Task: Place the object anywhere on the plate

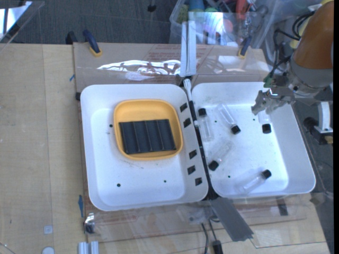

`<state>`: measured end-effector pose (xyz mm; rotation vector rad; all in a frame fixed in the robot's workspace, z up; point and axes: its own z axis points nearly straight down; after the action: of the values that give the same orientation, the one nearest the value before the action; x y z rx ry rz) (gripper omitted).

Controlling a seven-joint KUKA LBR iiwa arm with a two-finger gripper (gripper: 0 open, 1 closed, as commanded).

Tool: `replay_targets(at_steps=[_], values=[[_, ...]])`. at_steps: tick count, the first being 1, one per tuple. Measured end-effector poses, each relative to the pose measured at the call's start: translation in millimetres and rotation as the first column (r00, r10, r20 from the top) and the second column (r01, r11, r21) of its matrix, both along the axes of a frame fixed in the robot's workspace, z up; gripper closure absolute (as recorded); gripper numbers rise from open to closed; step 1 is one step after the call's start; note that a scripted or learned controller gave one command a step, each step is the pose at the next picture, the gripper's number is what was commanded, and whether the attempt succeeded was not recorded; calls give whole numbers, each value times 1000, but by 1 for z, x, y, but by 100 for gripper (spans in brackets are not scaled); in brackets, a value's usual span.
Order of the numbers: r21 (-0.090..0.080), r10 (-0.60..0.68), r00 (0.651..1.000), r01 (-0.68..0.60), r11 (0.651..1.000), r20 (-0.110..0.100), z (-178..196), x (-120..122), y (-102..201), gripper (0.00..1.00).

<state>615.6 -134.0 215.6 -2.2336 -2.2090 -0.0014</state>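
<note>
A yellow plate lies in the left bin, and a black ridged block rests on it. Several clear vials with black caps are scattered in the right bin: one beside the divider, one near the middle, one at the front. My gripper hangs over the right bin's far right part, just above a black-capped vial. Nothing shows in its grasp.
Black clips run along the divider between the bins. A clear crate of coloured items stands behind the right bin. A blue-handled tool lies on the cardboard behind the left bin.
</note>
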Motion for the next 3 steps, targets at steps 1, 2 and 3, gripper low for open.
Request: replay_targets(at_steps=[1,2,3], values=[[2,267,964,-267,964,-3,14,-17,13,100],[2,527,850,-527,850,-2,12,-9,32,100],[-7,757,653,-757,653,4,49,29,19,100]])
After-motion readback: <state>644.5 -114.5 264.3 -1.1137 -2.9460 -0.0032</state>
